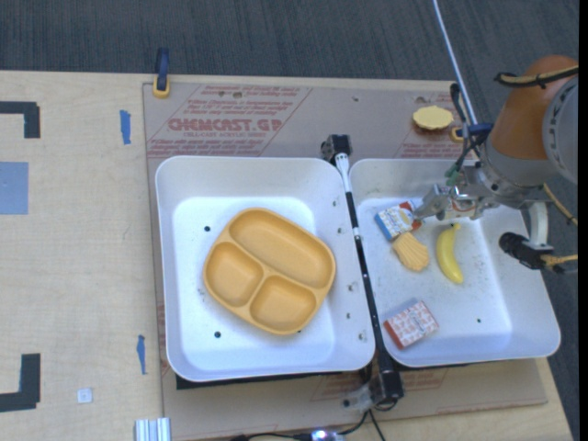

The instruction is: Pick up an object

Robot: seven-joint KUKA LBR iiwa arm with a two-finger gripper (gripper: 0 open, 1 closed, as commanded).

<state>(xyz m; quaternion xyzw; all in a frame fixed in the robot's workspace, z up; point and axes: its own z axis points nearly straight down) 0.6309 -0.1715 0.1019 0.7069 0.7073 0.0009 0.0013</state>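
Observation:
The right bin (pixel 514 338) holds a yellow banana (pixel 448 254), a tan bread-like piece (pixel 412 252), a small white, blue and red packet (pixel 395 220) and a red-and-white checked box (pixel 410 323). My gripper (pixel 441 205) hangs over the bin's upper middle, just above the banana's top end and right of the packet. Its fingers look empty, with nothing between them. The arm's grey wrist and orange band (pixel 533 108) reach in from the right.
The left bin (pixel 175 246) carries a yellow divided plate (pixel 268 271) with three compartments. A yellow disc (pixel 432 118) lies on the cardboard behind the right bin. A black divider clamp (pixel 338 147) sits between the bins at the back.

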